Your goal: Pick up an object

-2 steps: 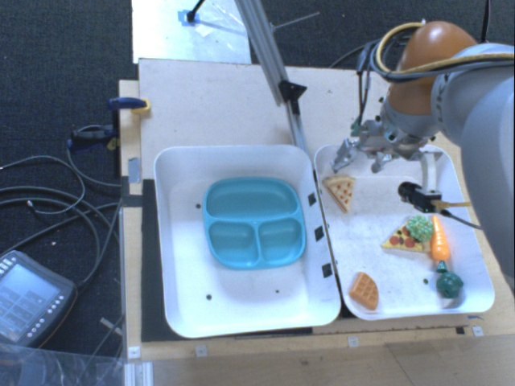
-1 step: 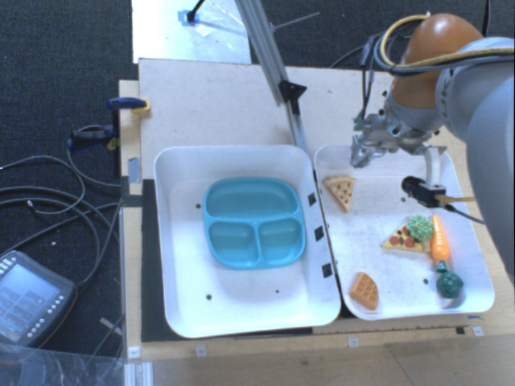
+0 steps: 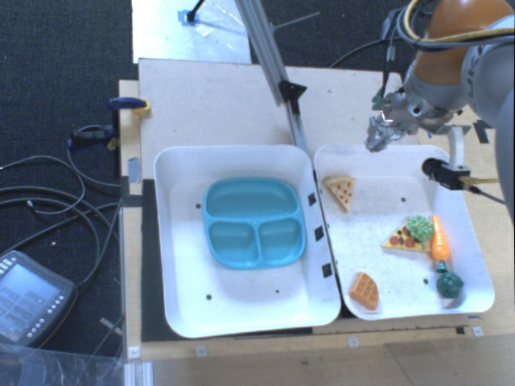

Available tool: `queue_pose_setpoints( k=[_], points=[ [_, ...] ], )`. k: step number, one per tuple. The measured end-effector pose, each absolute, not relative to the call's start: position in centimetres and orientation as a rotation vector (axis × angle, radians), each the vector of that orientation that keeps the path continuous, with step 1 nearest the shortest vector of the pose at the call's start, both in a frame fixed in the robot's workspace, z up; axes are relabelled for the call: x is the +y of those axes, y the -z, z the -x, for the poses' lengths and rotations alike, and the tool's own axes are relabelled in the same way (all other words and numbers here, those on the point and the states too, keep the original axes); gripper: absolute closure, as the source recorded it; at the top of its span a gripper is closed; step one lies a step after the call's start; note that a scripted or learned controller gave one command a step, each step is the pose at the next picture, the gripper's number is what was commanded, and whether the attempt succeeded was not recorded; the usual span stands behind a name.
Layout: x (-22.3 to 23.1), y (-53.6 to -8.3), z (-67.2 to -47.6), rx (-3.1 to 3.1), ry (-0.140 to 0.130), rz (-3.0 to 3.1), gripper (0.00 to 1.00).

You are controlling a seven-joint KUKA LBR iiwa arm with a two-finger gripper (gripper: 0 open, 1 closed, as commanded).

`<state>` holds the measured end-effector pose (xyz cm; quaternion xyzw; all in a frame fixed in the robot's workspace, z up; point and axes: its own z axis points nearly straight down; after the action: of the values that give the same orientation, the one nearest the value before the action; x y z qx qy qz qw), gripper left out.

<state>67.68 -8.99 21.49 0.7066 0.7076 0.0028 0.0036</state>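
The right bin holds several toy foods. A tan pizza wedge lies near its upper left corner. A topped pizza slice lies at the right beside an orange carrot. A small green piece sits below the carrot, and an orange waffle piece lies near the front rim. My gripper hangs over the bin's far edge, above and right of the tan wedge, with nothing seen in it.
The left bin carries a blue divided plate. A slanted metal pole runs down to the gap between the bins. A black part juts over the right bin's far right side. Cables and a pendant lie at the left.
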Motion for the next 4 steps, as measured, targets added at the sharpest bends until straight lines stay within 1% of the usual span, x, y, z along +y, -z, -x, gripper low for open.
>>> queue_pose_setpoints(
  k=[1, 2, 3, 4],
  points=[
    [-9.4, -26.1, -67.5, 2.218, -0.008, -2.215, 1.0],
    [-9.4, -29.2, -67.7, 2.224, -0.007, -2.212, 1.0],
    [-4.6, -27.3, -65.4, 2.233, -0.001, -2.212, 1.0],
    [-0.6, -25.5, -62.7, 2.234, 0.002, -2.213, 1.0]
  ],
)
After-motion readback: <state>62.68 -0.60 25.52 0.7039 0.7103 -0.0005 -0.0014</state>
